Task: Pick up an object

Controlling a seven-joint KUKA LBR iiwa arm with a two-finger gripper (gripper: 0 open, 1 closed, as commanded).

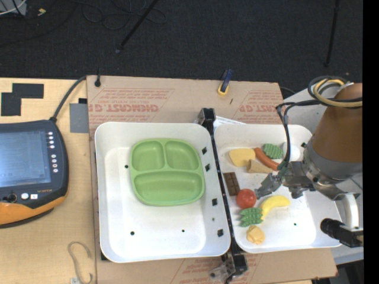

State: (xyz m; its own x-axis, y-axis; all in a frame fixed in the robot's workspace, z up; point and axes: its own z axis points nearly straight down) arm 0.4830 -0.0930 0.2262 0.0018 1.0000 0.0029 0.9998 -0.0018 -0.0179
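Yellow banana (275, 204) lies in the right bin (302, 232), just under my gripper (267, 186), with a tomato (246, 198) beside it. Whether my gripper clamps anything, I cannot tell. A green tray (166, 171) sits in the left bin (115, 229).

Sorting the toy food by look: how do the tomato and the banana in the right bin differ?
The tomato is red and round; the banana is yellow, long and curved. The tomato lies nearer the divider between the bins, the banana nearer the gripper. Both lie loose on the floor of the right bin, close together.
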